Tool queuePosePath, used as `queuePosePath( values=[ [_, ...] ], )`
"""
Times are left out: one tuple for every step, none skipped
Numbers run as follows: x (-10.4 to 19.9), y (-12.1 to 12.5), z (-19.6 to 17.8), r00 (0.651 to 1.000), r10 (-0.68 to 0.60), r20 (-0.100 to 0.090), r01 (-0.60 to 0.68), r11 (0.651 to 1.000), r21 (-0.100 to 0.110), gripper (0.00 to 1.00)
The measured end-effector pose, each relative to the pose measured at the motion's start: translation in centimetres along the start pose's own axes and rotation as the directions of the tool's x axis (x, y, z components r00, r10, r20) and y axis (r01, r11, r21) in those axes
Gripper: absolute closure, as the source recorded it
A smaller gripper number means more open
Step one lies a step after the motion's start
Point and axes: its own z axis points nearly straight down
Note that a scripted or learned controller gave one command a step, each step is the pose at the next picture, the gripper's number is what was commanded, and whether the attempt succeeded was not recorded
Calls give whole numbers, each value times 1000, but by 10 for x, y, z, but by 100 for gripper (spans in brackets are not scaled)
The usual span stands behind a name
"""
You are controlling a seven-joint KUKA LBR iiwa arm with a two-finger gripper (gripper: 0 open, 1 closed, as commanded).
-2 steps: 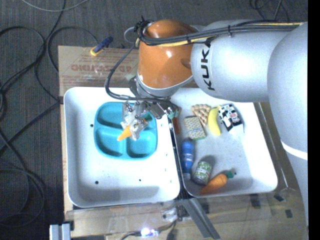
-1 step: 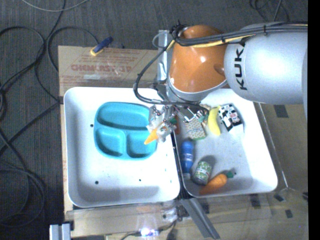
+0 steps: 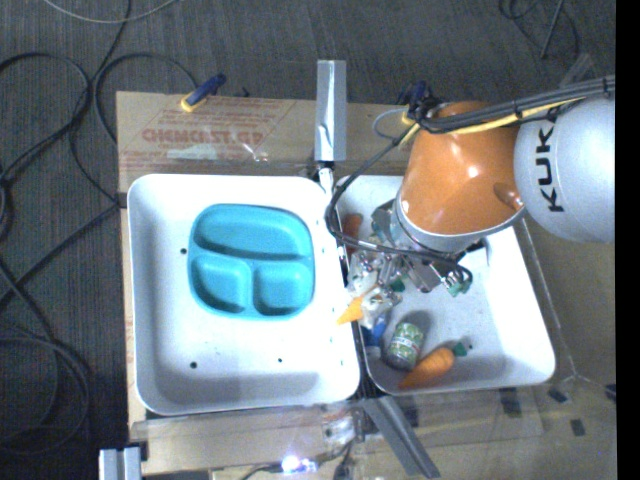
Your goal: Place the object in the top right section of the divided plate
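— Where my claw (image 3: 405, 271) hangs, under the orange band (image 3: 455, 183), it is low over the right bin (image 3: 530, 353), near that bin's left wall. Whether it is spread or pressed together I cannot tell; the wrist hides most of it.

— What lies around it?

— Just below it stands a small green jar (image 3: 405, 340). Beside the jar, toward the bin's near edge, a carrot (image 3: 430, 365) lies at a slant, its green end up and to the right. Left of the jar is a blue bit (image 3: 373, 329), too small to name, and a yellow piece (image 3: 350, 312) sits at the wall between the bins.

— Which one is the object?

— I cannot tell. I see none of them pinched in the claw; all of them lie in the right bin or at its wall.

— And the plate?

— The blue plate (image 3: 250, 260) lies flat in the left bin (image 3: 160, 368), well apart from my claw, with one wide section at the far side and two smaller ones at the near side.

— Beyond the bins?

— Cardboard (image 3: 200, 133) shows behind the left bin, a metal post (image 3: 330, 108) stands between the bins at the back, and cables (image 3: 60, 98) trail over the floor.
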Motion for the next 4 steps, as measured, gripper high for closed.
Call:
queuePosePath(
  values=[
    [79, -112, -6, 961, 277, 3, -277, 961, 2, 100],
    [-16, -61, -25, 990, 140, 5, -140, 990, -1, 100],
    [-6, 23, -45, 998, 62, 3, -62, 998, -1, 100],
    [37, -58, -49, 991, -136, 2, 136, 991, 2, 100]
  ],
)
